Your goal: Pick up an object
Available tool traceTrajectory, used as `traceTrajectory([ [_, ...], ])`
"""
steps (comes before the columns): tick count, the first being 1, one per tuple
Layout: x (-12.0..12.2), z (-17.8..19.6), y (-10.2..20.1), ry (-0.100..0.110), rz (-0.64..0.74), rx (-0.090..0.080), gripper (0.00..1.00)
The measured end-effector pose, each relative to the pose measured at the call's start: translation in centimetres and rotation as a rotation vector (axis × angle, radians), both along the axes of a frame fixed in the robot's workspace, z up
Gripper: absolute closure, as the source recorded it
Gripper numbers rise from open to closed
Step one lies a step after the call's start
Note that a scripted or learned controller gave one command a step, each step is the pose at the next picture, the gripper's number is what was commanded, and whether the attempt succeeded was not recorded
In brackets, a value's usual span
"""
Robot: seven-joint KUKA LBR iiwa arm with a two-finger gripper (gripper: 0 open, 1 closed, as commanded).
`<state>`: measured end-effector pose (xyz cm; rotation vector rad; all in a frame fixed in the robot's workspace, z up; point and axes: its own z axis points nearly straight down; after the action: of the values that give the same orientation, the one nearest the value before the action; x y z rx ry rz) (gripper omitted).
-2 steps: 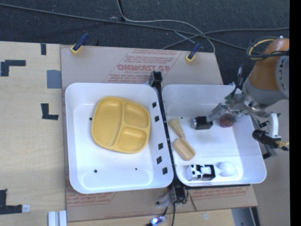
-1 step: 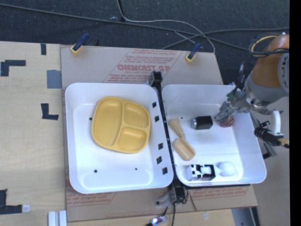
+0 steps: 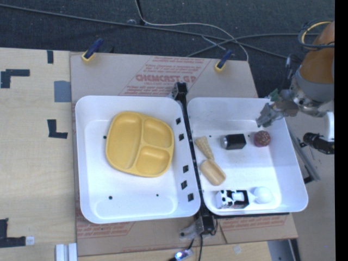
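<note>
- The arm [image 3: 315, 75] comes in at the upper right of the frame, its orange band near the top edge.
- The gripper [image 3: 265, 122] hangs over the upper right part of the right bin [image 3: 288, 162]; whether it is wide or narrow I cannot tell from here, and nothing shows held in it.
- Just below and beside the gripper lies a dark red ball [image 3: 262, 138], resting on the bin floor.
- To the left of the ball sits a black block [image 3: 234, 141], and left of that a pale corn cob [image 3: 204, 147] near the divider.
- Below the cob lies a tan bread roll [image 3: 212, 171].
- Along the lower edge of the right bin sit a black-and-white toy [image 3: 232, 198] and a white ball [image 3: 262, 194], side by side.
- The left bin [image 3: 89, 162] holds a yellow tray [image 3: 140, 144] with three compartments, lying in its upper middle.
- Both bins rest on a cardboard sheet [image 3: 157, 75], held by two yellow clamps [image 3: 92, 50] at the top.
</note>
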<state>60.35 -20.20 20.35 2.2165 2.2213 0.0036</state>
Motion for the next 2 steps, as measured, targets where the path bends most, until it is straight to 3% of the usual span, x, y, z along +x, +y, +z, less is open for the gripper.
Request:
traceTrajectory([
  [1, 0.0, 0.7, 0.1, 0.004, -0.001, 0.001, 1.0],
  [2, -0.7, 1.5, 6.0, 0.005, 0.004, 0.002, 1.0],
])
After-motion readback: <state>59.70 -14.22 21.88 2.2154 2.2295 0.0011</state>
